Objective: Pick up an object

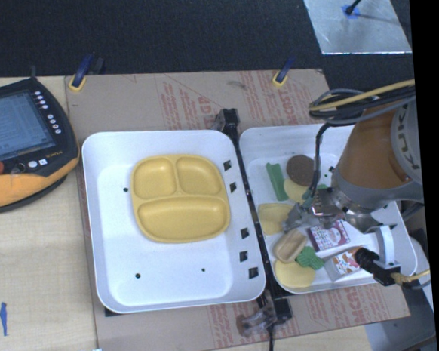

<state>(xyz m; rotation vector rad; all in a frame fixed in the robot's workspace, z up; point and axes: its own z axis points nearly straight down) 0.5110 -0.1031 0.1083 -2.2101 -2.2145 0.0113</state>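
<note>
While the grey arm (374, 162) with its orange band covers much of the right bin (255, 142), its hand (307, 215) sits low among the clutter there, over the middle of the bin; whether it is open or closed, or has hold of anything, I cannot tell, since the arm's own body and the jumble beneath blur its outline. Around it lie a green stick (276, 180) and a brown round disc (301, 168) at the far side, pale yellow pieces (271, 217) to the left, a tan bun-like piece (289, 245) and a small green piece (310, 258) nearer, and a red-and-white printed packet (329, 237) just right of the hand. Objects further right are hidden by the arm. A yellow divided plate (180, 197) lies alone in the left bin (111, 240). On the desk (31, 284) at far left rests a control pendant (17, 145), cut off by the frame edge
</note>
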